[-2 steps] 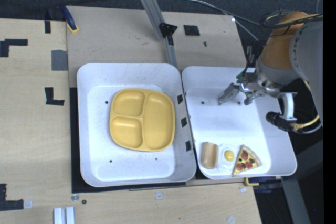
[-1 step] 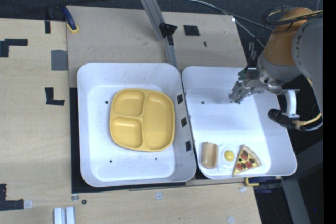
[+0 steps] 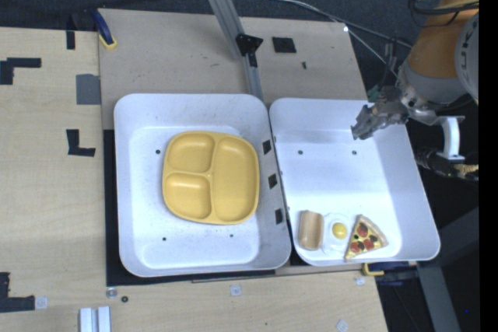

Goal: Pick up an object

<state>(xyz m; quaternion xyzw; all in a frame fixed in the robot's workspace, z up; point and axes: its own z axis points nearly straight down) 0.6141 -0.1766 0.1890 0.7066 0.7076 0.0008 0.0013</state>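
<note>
Three toy foods lie along the near edge of the right bin (image 3: 354, 175): a tan bread roll (image 3: 310, 229), a fried egg (image 3: 338, 230) and a pizza slice (image 3: 366, 236). My gripper (image 3: 363, 126) hangs over the bin's far right corner, well away from those foods. Nothing shows between its dark tips. A yellow divided plate (image 3: 211, 176) rests in the left bin (image 3: 140, 167).
A slanted metal pole (image 3: 226, 4) crosses the bench behind the bins, with cables trailing to the right. Dark clips (image 3: 272, 181) sit on the wall between the two bins. The arm's orange band (image 3: 443, 19) is at the right.
</note>
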